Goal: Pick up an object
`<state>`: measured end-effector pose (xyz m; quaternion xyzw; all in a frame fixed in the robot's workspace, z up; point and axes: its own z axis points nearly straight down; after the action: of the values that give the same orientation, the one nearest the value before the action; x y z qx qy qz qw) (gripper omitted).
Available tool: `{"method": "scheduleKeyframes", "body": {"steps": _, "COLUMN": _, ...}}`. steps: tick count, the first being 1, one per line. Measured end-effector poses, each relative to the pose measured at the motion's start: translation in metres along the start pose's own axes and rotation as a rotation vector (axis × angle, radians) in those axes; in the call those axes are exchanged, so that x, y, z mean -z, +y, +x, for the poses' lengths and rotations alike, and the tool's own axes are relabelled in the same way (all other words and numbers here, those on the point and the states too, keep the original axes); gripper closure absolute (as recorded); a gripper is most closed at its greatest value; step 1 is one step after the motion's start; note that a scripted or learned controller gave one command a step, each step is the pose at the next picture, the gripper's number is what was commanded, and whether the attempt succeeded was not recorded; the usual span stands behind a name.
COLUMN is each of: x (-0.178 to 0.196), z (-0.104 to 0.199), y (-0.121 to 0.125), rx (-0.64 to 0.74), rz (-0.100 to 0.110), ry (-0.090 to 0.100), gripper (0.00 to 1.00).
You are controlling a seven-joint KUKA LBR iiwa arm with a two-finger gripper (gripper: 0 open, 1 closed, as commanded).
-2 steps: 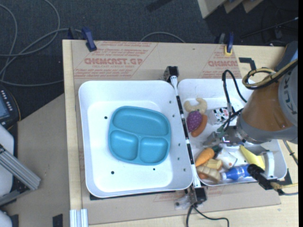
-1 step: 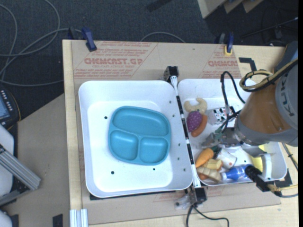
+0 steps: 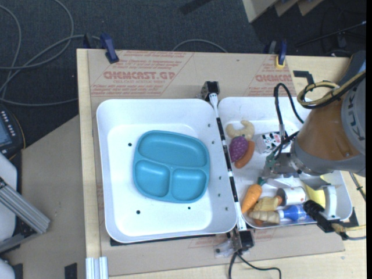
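Observation:
The right bin (image 3: 247, 104) holds several toy foods. A purple grape bunch (image 3: 239, 149) lies near its left wall, with a beige curved piece (image 3: 243, 129) just behind it. An orange carrot (image 3: 251, 197) and a tan piece (image 3: 267, 204) sit at the front left. Along the front wall lies a blue and white tube (image 3: 292, 214). A small black and white item (image 3: 271, 140) lies mid-bin. My gripper (image 3: 271, 172) is low over the middle of this bin, just right of the grapes and above the carrot. The grey and orange arm hides the bin's right half.
In the left bin (image 3: 116, 156) lies a blue divided plate (image 3: 171, 165). A yellow piece (image 3: 314, 195) and a white cylinder (image 3: 294, 196) peek out under the arm. Black cables (image 3: 283, 106) loop over the right bin's back. Blue clamps (image 3: 108, 47) stand on the bench's far edge.

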<state>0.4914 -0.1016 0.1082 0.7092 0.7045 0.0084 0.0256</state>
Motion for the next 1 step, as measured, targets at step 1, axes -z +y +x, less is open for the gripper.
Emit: {"method": "scheduleKeyframes", "body": {"steps": 1, "x": -0.0014, "z": 0.0004, "y": -0.0008, "rx": 0.001, "rz": 0.002, "ry": 0.000, "gripper": 0.00}}
